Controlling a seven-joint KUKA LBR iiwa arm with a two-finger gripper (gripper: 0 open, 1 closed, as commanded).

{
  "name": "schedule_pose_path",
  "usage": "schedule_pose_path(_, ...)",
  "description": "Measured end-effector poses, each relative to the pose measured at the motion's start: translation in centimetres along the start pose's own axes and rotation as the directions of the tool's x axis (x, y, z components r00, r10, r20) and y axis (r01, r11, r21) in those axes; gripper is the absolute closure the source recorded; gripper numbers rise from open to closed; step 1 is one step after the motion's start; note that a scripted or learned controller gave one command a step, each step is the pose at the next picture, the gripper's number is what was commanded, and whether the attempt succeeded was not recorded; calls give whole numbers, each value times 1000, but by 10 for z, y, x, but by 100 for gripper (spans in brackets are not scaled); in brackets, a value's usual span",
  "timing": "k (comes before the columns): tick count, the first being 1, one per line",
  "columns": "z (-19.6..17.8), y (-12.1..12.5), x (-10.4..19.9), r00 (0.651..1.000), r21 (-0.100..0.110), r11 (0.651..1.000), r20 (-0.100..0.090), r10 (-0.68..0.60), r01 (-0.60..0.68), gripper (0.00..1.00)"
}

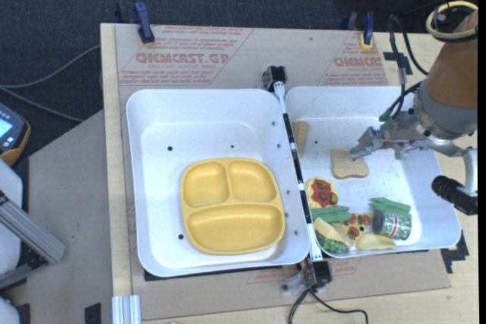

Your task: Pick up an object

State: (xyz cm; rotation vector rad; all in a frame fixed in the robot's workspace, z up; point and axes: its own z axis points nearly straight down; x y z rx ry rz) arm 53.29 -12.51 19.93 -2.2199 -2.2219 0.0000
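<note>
Gripper [363, 150] sits right above one bread slice [348, 165], can't tell its state. One yellow tray [231, 204] left bin, toy food pile [357, 220] nearby.

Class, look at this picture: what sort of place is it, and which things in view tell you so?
Probably a robotics lab test bench. A grey robot arm reaches over two white bins, the board beneath is held by blue clamps, and toy food lies in the right bin as practice items.
</note>
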Motion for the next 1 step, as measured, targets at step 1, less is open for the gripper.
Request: schedule_pose_path(1,120,-58,-42,1000,7,1000,-1,8,-8,0)
